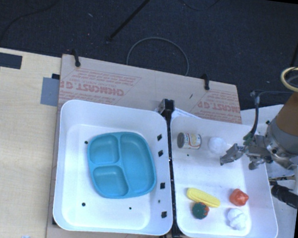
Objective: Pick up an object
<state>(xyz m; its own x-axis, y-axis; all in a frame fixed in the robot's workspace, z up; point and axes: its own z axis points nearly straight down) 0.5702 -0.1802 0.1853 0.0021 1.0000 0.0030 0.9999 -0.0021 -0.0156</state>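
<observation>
- The pincer (pixel 241 156) hangs over the right bin's (pixel 264 236) far right part, fingers spread wide, nothing between them.
- A white ball (pixel 216 144) lies just left of the pincer; the small can (pixel 189 141), on its side with its long axis left-right, lies further left.
- Nearer the camera from the pincer: one yellow corn (pixel 203 196), one green ball (pixel 199 210), one red piece (pixel 239 197), one white lump (pixel 237 219).
- One blue tray (pixel 121 164) sits in the left bin (pixel 66 197).

The arm (pixel 295 117) is cut off by the right edge above its wrist.
</observation>
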